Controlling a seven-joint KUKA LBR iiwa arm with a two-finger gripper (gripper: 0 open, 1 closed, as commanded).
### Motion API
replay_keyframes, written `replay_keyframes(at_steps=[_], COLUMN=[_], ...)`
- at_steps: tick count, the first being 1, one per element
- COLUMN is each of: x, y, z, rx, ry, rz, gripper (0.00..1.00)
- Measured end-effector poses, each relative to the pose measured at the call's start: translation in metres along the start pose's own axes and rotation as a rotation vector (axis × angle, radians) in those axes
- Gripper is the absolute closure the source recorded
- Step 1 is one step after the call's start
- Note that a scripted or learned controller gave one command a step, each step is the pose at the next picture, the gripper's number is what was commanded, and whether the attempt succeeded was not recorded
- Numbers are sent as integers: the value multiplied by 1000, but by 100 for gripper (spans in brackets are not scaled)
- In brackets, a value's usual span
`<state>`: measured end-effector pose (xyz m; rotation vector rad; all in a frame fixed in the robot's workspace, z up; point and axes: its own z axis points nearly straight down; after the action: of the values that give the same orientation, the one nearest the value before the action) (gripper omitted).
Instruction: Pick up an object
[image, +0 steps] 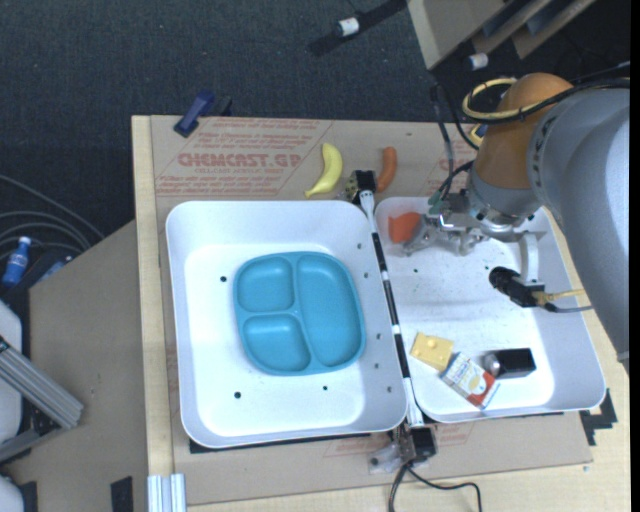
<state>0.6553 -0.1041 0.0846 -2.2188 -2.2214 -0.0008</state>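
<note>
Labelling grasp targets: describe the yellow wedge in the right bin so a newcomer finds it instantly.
Start at the right-hand shallow white bin, the one without the blue divided plate. Near its front left, beside the divider between the bins, lies a small yellow cheese-like wedge. Its neighbours are a small printed packet and a black block; it alone is plain yellow.

- We see a dark blue-black carpeted floor (150, 50) around a pale wooden bench top (290, 150) printed with red lettering.
- At ten o'clock, grey cables (40, 200) trail across the floor.
- At eight o'clock lies a ribbed grey metal rail (40, 385).
- At one o'clock stands beige boxy furniture (480, 25).
</note>
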Motion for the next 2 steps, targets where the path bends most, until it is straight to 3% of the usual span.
replay_keyframes(at_steps=[1, 2], x=[-1, -53], y=[0, 12], z=[-11, -179], rx=[-2, -5], ry=[-2, -4], rz=[-1, 1], gripper=[100, 100])
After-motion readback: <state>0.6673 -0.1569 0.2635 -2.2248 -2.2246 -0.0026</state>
